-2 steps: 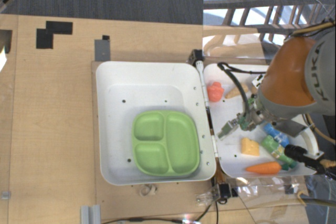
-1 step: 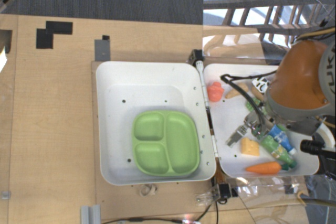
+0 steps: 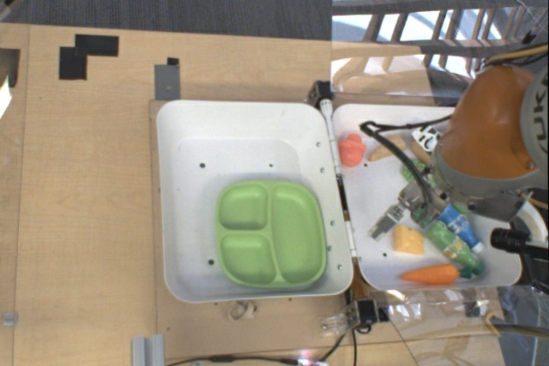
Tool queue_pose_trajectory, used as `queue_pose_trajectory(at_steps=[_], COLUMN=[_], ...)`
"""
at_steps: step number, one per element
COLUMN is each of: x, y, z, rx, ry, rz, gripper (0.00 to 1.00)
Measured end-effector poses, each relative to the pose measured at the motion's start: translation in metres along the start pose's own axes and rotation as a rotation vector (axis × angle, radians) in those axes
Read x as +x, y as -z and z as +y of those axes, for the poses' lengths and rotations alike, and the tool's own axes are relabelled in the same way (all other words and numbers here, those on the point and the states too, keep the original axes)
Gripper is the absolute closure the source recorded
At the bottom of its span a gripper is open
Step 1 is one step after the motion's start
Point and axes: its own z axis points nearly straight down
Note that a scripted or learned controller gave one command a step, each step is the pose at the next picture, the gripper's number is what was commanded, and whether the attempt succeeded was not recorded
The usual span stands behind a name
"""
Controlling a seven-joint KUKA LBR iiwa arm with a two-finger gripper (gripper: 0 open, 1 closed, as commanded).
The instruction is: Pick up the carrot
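The carrot (image 3: 431, 274) lies on its side near the lower edge of the right bin (image 3: 377, 266), at the lower right of the frame, with its thin end pointing left. It is touched by nothing that grips; a green and blue bottle (image 3: 452, 237) lies just above it, and a yellow wedge (image 3: 408, 241) (cheese, by the look of it) sits just up and left.

The gripper (image 3: 386, 225) hangs over the middle of that bin, above and left of the wedge and apart from the carrot. Its metal tip points down and to the left, and nothing shows between its fingers; whether they stand apart or together I cannot tell from this slant, since they read as one pale shape. The arm's orange band (image 3: 485, 129) bulks in from the right of the frame and covers the upper right part of the bin, likely because the arm must lean well over the bin to reach its floor.

A pink object (image 3: 352, 150) rests at the bin's upper left. In the left bin (image 3: 184, 270) a green divided plate (image 3: 272, 232) lies flat.

Judging by this, the pick is not yet made: the gripper would need to shift toward the lower right and descend.
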Motion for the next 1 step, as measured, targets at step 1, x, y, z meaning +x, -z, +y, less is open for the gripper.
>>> queue_pose_trajectory(at_steps=[1], x=[-0.0241], y=[-0.0915], z=[-0.0242], rx=[-0.001], ry=[0.188], rz=[-0.001], gripper=[0.00])
